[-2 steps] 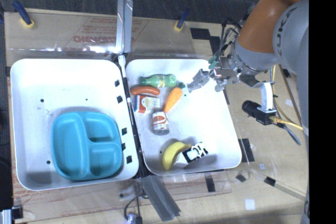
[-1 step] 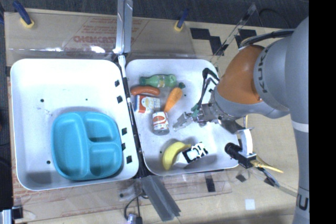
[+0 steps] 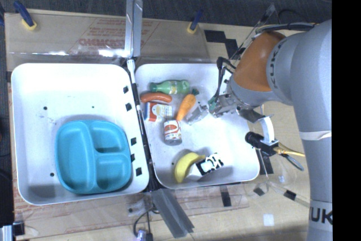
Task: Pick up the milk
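White right bin point(image 3: 237, 147) holds one milk point(image 3: 210, 164), one banana point(image 3: 185, 165); fingers' point(image 3: 204, 112) state unclear.

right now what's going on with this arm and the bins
The arm's end effector is down in the right bin, beside the carrot. The milk carton, black and white, lies apart from it near the bin's front edge against the banana, not picked up. The left bin holds a blue divided tray.
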{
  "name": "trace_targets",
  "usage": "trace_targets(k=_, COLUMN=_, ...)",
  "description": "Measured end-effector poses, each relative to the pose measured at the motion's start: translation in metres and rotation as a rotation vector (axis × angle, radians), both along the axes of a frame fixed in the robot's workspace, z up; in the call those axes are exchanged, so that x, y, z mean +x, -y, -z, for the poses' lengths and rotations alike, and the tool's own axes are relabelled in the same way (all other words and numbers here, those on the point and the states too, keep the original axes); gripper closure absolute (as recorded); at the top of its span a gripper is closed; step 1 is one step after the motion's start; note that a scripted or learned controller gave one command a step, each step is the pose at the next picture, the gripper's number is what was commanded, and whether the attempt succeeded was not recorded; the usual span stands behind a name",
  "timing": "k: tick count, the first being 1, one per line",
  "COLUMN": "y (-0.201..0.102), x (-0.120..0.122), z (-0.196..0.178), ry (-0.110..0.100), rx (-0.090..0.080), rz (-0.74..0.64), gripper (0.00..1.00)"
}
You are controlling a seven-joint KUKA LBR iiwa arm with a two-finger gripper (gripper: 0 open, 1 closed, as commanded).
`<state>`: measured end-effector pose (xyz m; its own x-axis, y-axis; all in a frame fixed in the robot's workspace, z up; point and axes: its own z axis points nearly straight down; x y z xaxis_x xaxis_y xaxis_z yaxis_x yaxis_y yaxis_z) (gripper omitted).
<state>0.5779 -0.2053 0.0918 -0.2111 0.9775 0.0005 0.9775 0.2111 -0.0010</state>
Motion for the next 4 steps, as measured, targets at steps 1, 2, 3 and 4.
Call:
trace_targets(k=1, y=0.005, x=0.037, z=-0.154, ry=0.002, rx=-0.001, rz=-0.075, gripper=0.00)
trace_targets(k=2, y=0.006, x=-0.088, z=-0.037, ry=-0.003, rx=0.001, rz=-0.010, gripper=0.00)
trace_targets(k=3, y=0.004, x=-0.032, z=-0.005, ry=0.000, rx=-0.001, rz=0.211, gripper=0.00)
trace_targets(k=4, y=0.003, x=0.043, z=0.000, ry=-0.001, rx=0.000, rz=0.556, gripper=0.00)
